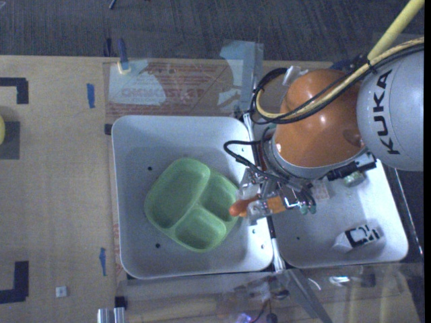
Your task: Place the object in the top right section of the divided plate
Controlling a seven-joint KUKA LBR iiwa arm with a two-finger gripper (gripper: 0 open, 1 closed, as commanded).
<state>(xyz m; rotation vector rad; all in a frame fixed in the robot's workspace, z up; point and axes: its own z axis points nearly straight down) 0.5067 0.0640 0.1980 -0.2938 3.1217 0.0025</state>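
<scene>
Transport step: small orange object [237, 209] held in gripper [246, 208] at right edge of green plastic divided plate [190, 203]; next, release needed over its top right section.

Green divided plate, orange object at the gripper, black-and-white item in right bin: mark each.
Green divided plate [192, 204]: camera view, on the ridge between its sections.
Orange object [238, 209]: camera view, on its rounded left end.
Black-and-white item [363, 235]: camera view, on its top face.
</scene>
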